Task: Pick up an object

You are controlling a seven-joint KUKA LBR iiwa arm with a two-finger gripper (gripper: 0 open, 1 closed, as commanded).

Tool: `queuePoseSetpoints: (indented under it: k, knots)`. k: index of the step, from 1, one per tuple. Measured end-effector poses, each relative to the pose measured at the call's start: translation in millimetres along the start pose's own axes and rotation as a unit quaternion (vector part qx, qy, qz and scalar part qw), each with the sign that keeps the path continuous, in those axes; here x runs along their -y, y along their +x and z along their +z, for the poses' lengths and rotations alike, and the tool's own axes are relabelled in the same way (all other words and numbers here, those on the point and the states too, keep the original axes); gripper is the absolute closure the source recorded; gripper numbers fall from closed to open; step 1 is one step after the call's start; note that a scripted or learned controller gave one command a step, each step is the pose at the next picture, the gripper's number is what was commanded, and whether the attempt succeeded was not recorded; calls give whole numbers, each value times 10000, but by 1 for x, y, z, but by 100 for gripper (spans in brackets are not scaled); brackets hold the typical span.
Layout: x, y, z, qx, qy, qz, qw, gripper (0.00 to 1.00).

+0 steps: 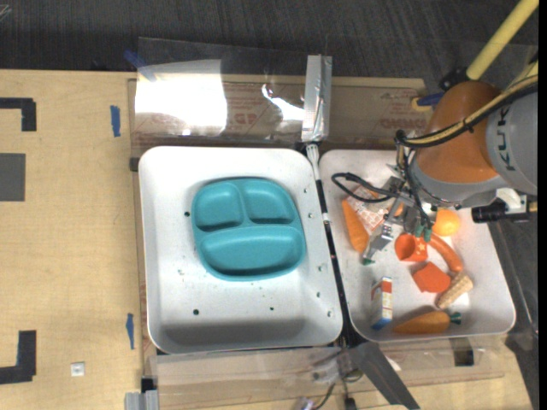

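gripper (395, 222) hangs low in the right bin (496, 314), arm entering from the right. whether it is open or closed: cannot tell. orange cup (408, 247) just below it, carrot (354, 224) to its left, glue stick (385, 301) further below. teal divided plate (248, 227) well left, in the left bin (162, 178).

Teal divided plate (248, 227) in the left white bin (162, 186), on a wooden bench (68, 229)

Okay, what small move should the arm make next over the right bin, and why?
Probably a short descent. The tool hovers in the right bin above the carrot and orange cup, with nothing visibly between its fingers, so lowering onto the nearest piece seems sensible.
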State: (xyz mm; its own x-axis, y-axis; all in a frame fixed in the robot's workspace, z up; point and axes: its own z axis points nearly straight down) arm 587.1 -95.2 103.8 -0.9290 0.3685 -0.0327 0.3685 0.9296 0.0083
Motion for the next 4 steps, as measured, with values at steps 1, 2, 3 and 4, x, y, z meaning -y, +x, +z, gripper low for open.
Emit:
queuePoseSetpoints:
  k: [1,2,3,4]
  knots:
    - [-11,-28,1,-34,7,921,9957,0]
    - [35,27,2,58,-3,1235,9923,0]
    - [1,-4,6,-5,22,2103,9776,0]
    - [-4,-6,-9,27,-21,2080,9781,100]
